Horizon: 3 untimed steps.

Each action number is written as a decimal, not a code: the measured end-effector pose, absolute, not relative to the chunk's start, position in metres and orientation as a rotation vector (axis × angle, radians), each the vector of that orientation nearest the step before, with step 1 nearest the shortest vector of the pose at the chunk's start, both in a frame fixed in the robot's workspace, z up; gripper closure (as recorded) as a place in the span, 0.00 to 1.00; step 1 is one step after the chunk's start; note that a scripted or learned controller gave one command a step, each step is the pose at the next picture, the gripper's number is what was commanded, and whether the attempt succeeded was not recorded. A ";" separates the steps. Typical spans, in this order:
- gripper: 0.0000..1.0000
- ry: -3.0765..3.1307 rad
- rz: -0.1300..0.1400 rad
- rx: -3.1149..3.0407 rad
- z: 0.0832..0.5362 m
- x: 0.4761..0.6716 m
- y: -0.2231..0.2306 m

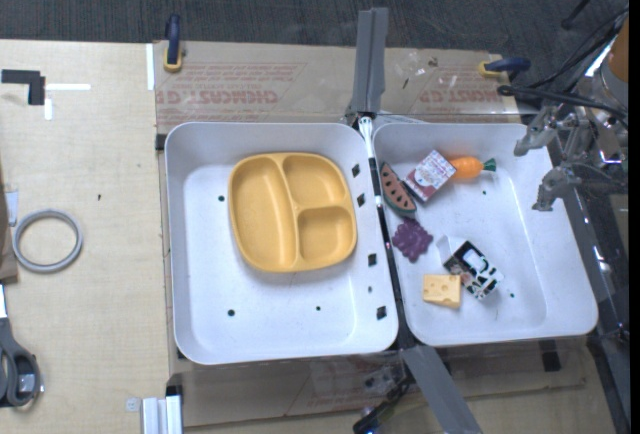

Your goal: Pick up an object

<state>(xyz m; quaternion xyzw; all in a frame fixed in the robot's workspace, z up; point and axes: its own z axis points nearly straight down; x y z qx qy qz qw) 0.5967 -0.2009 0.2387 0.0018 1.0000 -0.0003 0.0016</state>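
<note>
The right bin (pixel 560 312) holds several small items. A watermelon slice (pixel 397 192) lies by the left wall, with a pink-and-white box (pixel 432 173) and an orange carrot (pixel 467 167) beside it near the back. A purple grape bunch (pixel 411 239), a yellow cheese wedge (pixel 441 290) and a black-and-white object (pixel 476 269) lie nearer the front. My gripper (pixel 536 172) hangs over the bin's right rim, clear of all items, open, with nothing between its fingers.
The left bin (pixel 200 312) holds a yellow divided plate (pixel 292 210). A grey ring (pixel 45 240) lies on the wooden bench at left and scissors (pixel 18 374) at the bottom left. Clamps (pixel 173 42) hold the cardboard behind the bins.
</note>
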 end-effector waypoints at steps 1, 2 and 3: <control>0.00 3.087 -0.001 0.564 0.122 0.648 -0.190; 0.00 3.080 -0.002 0.602 0.093 0.647 -0.185; 1.00 3.077 -0.005 0.595 0.104 0.648 -0.184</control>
